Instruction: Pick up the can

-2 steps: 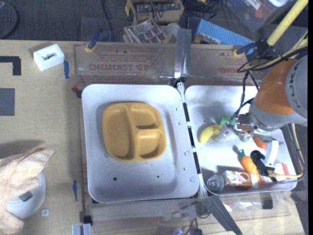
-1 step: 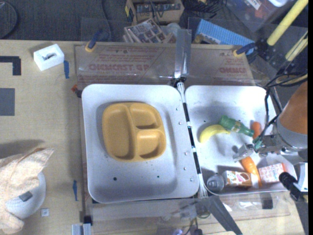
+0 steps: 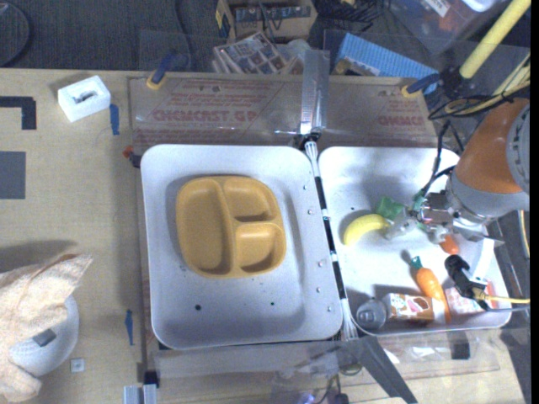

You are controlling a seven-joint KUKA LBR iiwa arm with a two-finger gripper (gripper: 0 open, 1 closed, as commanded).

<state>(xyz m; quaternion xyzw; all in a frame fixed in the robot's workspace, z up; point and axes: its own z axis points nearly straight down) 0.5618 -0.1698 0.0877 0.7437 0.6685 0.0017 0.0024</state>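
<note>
Pale wood worktop (image 3: 76, 192) carries two shallow white bins side by side, with cables and clutter behind them on a dark floor

Can (image 3: 371, 314) lies on its side in the near-left corner of the right bin (image 3: 370, 175), silver end cap facing the camera, pushed against the divider wall; metal, round, likely to roll if nudged. Touching it on the right is a small carton (image 3: 410, 306), printed card, boxy, also lying flat. Corner position plus the carton leaves little room either side of the can, so I judge a grasp here awkward

Just beyond, an orange carrot (image 3: 430, 283) with a green top lies at a slant; smooth, tapered, looks like toy plastic. Banana (image 3: 363, 226), yellow and curved, sits nearer the bin's middle, with a green item (image 3: 390, 207) just beside it, too small to identify

Tool (image 3: 424, 218) hangs over the right bin's far half near the green item, well apart from the can; grey arm (image 3: 493, 162) with orange band enters from the right. Whether the tool is open or closed, cannot tell at this angle; nothing visibly carried. Pick not yet begun, by my reading

Left bin (image 3: 160, 310) holds a mustard-yellow divided tray (image 3: 227, 225), matte plastic, three compartments, rounded corners

Crumpled cloth (image 3: 38, 297) on the worktop's left
</note>
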